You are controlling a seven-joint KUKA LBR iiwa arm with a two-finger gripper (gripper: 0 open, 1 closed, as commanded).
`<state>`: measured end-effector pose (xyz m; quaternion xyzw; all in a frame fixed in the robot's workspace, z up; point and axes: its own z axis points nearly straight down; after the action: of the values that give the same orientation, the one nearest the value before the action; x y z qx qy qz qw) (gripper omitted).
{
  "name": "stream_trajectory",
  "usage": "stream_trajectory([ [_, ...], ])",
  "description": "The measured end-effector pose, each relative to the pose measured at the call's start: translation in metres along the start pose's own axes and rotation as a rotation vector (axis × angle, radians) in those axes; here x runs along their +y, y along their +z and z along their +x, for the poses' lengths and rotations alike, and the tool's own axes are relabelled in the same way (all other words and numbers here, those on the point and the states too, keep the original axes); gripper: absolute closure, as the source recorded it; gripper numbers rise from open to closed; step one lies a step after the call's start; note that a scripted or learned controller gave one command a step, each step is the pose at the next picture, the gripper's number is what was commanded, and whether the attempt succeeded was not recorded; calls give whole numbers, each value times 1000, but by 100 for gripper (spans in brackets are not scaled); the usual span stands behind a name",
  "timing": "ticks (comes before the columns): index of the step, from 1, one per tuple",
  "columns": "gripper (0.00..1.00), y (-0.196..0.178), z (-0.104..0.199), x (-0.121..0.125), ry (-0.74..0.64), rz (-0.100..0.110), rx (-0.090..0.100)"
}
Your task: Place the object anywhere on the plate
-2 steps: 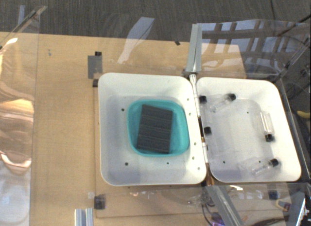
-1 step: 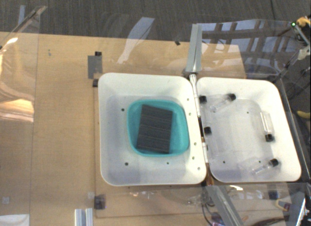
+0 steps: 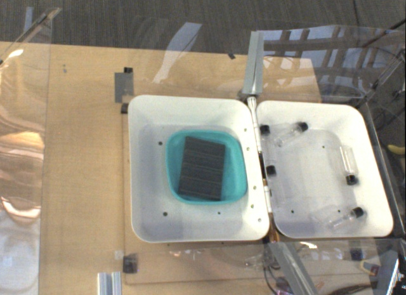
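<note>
Near edge, lower right corner of frame: just a sliver of arm hardware (image 3: 388, 273), can't tell what state the claw is in. Dark ribbed block (image 3: 202, 169) is lying flat on the teal plate (image 3: 236, 183) in the left bin (image 3: 144, 179), centre-left of frame, long axis near-to-far with a slight tilt. It's well left of the arm across the right bin (image 3: 374, 160), so placement looks done.

A robotics lab: wooden bench (image 3: 76, 160), clear safety panels (image 3: 330, 59), two fixed white bins (image 3: 146, 224).
</note>
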<state>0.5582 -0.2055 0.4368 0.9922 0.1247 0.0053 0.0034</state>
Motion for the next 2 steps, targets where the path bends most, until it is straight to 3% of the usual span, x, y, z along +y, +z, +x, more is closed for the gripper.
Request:
stream_trajectory([
  [1, 0, 0, -46, -12, 42, 1, -1],
  [2, 0, 0, -67, -17, 44, 0, -1],
])
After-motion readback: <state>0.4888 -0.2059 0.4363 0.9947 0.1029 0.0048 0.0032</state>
